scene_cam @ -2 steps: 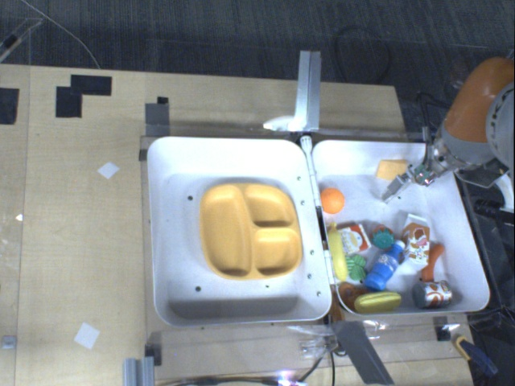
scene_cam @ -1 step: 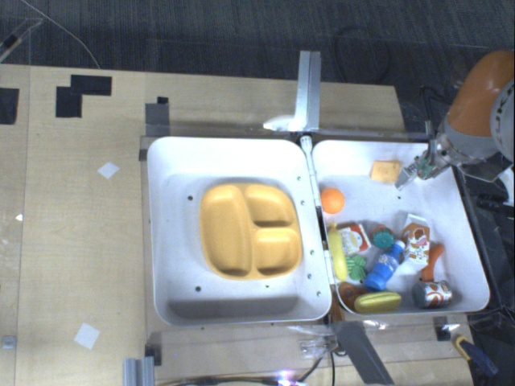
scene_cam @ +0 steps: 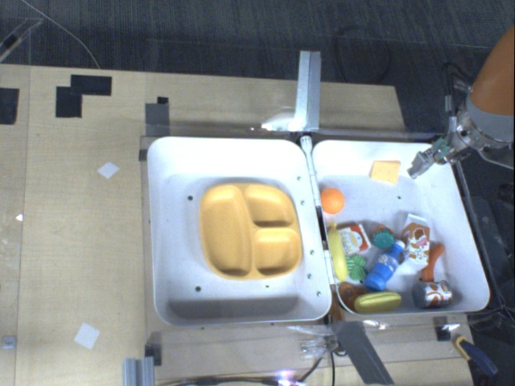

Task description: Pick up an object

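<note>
— Where is the gripper (scene_cam: 422,164) seen?
— Above the right bin's (scene_cam: 463,207) far right corner, near a yellow block (scene_cam: 385,171). Nothing is seen between the fingers; whether they are spread or closed cannot be told.
— And the objects?
— An orange ball (scene_cam: 331,200) lies by the dividing wall; a blue bottle (scene_cam: 385,267), a soda can (scene_cam: 434,293) and a yellow banana-like toy (scene_cam: 376,301) are heaped near the front. A yellow divided tray (scene_cam: 248,230) is seated in the left bin (scene_cam: 173,215).

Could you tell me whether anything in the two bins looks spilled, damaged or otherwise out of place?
Nothing stands out. The yellow divided tray lies flat in the left bin. The right bin holds a loose heap of small items along its near side, with an orange ball and a yellow block lying apart from it.
</note>
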`<state>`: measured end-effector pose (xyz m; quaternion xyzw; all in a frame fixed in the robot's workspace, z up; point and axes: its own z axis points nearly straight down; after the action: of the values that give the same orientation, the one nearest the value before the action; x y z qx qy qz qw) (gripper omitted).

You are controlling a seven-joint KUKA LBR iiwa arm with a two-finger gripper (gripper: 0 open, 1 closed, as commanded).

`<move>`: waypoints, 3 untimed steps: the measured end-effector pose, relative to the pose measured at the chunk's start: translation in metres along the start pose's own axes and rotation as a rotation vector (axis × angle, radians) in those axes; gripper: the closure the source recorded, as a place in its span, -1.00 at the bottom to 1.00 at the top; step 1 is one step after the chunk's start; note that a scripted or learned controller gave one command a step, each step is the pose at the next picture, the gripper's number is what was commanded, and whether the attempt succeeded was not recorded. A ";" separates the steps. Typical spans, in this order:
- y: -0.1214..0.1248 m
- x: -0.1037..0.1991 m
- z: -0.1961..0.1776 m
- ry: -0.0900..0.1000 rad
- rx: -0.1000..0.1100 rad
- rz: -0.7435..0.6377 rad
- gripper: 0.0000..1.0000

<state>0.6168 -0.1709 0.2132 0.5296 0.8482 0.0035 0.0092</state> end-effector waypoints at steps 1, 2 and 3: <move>-0.002 0.001 0.006 0.006 0.009 0.001 -1.00; -0.030 -0.003 0.039 0.009 0.009 -0.269 -1.00; -0.008 -0.027 0.094 0.008 0.013 0.203 -1.00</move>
<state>0.6239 -0.1993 0.1192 0.6128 0.7903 0.0010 0.0021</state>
